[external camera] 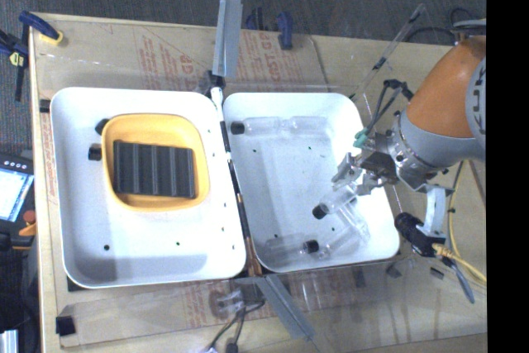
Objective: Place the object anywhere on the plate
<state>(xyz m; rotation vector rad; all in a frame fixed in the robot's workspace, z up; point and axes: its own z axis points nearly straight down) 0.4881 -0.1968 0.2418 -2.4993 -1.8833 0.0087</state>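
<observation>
Gripper over right bin, tips indistinct against clear objects.

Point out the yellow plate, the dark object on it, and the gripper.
yellow plate [154,126]: camera view, upper rim.
dark ridged object [154,169]: camera view, its middle.
gripper [345,178]: camera view, between its fingertips, over the right bin.

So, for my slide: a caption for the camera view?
Gripper over the right bin; yellow plate holds a dark object, left bin.

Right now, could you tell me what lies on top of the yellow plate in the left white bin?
A dark ribbed rectangular block lies on the yellow plate, hiding the plate's middle.
</observation>
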